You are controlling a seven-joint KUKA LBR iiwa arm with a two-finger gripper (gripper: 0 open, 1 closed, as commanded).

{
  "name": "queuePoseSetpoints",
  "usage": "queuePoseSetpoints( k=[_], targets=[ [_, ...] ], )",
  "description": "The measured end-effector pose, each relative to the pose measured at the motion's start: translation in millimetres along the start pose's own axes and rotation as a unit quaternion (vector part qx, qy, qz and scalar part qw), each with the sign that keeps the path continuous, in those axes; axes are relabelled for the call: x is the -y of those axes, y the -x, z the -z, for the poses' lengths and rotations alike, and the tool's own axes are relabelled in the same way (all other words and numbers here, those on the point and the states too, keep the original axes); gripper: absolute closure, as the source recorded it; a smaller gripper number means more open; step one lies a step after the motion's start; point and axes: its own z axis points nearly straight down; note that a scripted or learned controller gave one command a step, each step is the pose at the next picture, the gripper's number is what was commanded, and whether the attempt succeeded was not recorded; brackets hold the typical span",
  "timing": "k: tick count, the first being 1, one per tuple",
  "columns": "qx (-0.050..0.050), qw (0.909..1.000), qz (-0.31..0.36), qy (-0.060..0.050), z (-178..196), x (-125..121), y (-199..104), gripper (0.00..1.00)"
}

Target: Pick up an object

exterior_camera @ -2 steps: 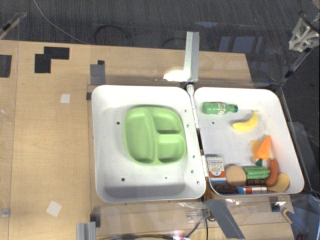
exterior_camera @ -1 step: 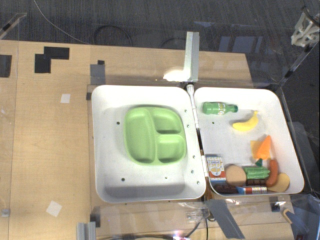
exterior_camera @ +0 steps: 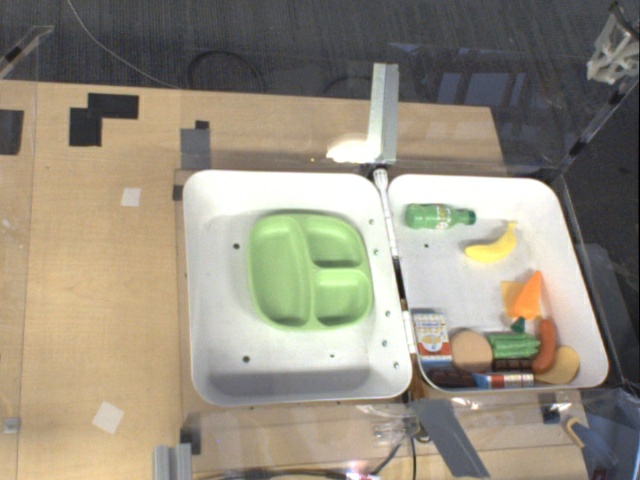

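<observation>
The right bin (exterior_camera: pixel 455 273) holds the loose objects. A green bottle (exterior_camera: pixel 438 216) lies on its side near the far left corner. A yellow banana (exterior_camera: pixel 492 248) lies just right of it. An orange carrot (exterior_camera: pixel 525 294) sits lower, toward the right wall. Along the near wall are crowded a small printed carton (exterior_camera: pixel 429 330), a brown bun-like lump (exterior_camera: pixel 470 348), a green piece (exterior_camera: pixel 513 345), a red sausage (exterior_camera: pixel 546 340) and a tan lump (exterior_camera: pixel 566 365). A dark red-and-blue pen-like item (exterior_camera: pixel 497 379) lies at the very front.
The left bin (exterior_camera: pixel 215 353) holds a green divided tray (exterior_camera: pixel 308 270) in its middle. A metal post (exterior_camera: pixel 384 113) stands behind the seam between the bins. A pale fixture (exterior_camera: pixel 612 53) sits at the top right, and cables (exterior_camera: pixel 395 438) run in front of the bins.
</observation>
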Motion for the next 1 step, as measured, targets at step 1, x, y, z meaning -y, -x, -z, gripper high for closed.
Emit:
queuePoseSetpoints(
  k=[1],
  targets=[
    [0.005,1.0000,0.000,-0.005,14.8,1.9,2.9,1.00]
  ],
)
